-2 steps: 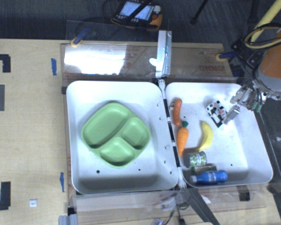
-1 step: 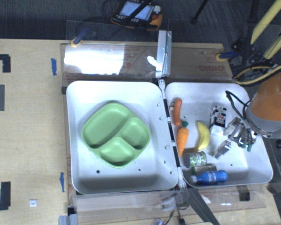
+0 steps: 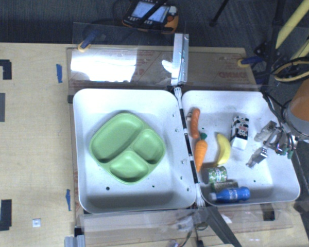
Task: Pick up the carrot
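The carrot [image 3: 200,155] lies in the right bin [image 3: 278,187], hard against its nine o'clock wall, long axis running twelve to six with the green tuft [image 3: 203,136] at the twelve o'clock end. Directly at its twelve o'clock sits a second orange piece [image 3: 195,121], slimmer and lying along the same wall, possibly another carrot or a sausage toy. At the carrot's three o'clock a banana [image 3: 224,148] rests just beside it, and at five o'clock a small green can [image 3: 217,175], with a blue bottle [image 3: 232,194] beyond that. A black-and-white carton [image 3: 240,128] stands toward two o'clock.

The carrot looks like a light, rigid plastic toy, smooth and likely slippery, tapering downward. The thick shoulder below the tuft seems the best grip, pinched across its width, though the bin wall crowds one side.

The end effector [image 3: 261,151] hovers at the carrot's three o'clock, well apart; its fingers [image 3: 253,161] look parted and hold nothing. The left bin [image 3: 87,107] carries a green divided plate [image 3: 127,146].
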Action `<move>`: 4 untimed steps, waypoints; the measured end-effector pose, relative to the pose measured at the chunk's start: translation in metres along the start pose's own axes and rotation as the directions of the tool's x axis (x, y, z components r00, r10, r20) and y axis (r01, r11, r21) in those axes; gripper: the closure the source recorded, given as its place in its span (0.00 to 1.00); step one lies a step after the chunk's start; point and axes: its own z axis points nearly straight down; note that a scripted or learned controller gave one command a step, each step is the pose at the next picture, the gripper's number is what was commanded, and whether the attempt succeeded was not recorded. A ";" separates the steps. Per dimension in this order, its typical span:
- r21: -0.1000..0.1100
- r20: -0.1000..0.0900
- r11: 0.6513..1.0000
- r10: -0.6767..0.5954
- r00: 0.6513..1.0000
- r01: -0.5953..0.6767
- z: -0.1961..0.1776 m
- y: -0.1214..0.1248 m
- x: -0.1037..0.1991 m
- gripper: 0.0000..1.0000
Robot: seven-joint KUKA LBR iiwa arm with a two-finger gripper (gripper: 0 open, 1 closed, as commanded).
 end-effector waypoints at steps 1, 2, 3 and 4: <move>0.000 -0.001 1.000 0.022 1.000 -0.022 -0.069 -0.026 0.044 0.00; -0.001 0.000 1.000 0.023 1.000 -0.023 -0.077 -0.025 0.042 1.00; -0.001 0.000 1.000 0.023 1.000 -0.023 -0.077 -0.025 0.042 0.00; 0.000 0.000 0.987 -0.163 0.987 0.163 -0.199 0.001 0.060 0.00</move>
